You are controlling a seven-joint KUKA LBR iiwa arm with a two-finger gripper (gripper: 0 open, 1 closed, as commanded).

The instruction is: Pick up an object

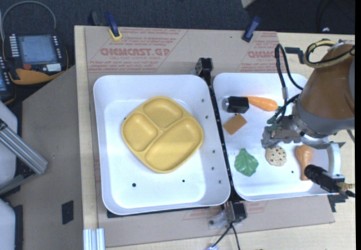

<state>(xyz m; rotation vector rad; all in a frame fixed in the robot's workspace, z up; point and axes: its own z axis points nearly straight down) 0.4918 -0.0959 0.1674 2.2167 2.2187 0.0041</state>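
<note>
My gripper (274, 139) hangs over the right bin (254, 187), just above a round speckled cookie (276, 157). A green leafy piece (246, 162) lies to the cookie's left. On the cookie's right is an orange piece (303, 156), partly hidden by the wrist. Farther back in the same bin lie an orange carrot (263, 102), a small black block (237, 104) and a brown square piece (234, 124). No object can be seen held in the gripper.
The left bin (113, 147) holds a yellow divided plate (162, 133). A black divider with clamps runs between the two bins. The arm's grey and orange body covers the right bin's far right side.
</note>
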